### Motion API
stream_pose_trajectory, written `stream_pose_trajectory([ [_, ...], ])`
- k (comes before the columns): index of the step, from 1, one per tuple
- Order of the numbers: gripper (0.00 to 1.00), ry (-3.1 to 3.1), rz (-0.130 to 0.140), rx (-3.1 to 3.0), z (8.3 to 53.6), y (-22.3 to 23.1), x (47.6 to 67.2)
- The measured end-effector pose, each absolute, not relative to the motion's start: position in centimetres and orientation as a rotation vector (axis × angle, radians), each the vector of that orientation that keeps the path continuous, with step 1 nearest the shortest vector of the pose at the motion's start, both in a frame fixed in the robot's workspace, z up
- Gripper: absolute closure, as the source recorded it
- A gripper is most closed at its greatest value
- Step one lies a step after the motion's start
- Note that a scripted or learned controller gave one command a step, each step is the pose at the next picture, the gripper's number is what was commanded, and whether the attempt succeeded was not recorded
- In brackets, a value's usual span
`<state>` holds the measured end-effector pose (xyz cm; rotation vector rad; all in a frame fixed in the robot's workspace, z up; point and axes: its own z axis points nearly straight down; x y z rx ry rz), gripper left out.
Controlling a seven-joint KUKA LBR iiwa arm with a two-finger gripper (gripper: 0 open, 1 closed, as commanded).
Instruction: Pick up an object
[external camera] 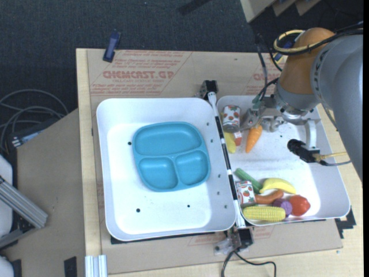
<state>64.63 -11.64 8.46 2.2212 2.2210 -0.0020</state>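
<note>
We see the carrot (252, 138) lying tilted in the right bin (331, 180), near its left wall, with the gripper (258, 119) directly over its upper end, apparently lined up for a grasp. We cannot tell the gripper's state. The blue tray (170, 156) occupies the left bin (115, 172).

Even, fairly bright light from overhead; the white bins (115, 172) nearly wash out, with only faint shadows beneath the blue plate (171, 154). The dark carpet (46, 22) looks grainy. The whole view is slightly soft, the arm (340, 68) softest.
</note>
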Motion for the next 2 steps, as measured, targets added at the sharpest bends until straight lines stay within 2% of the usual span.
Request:
stream_pose_trajectory([
  [1,1.00,2.221,-0.001,2.221,9.5,-11.6,64.7],
  [2,1.00,2.238,-0.052,2.249,8.4,-10.7,65.8],
])
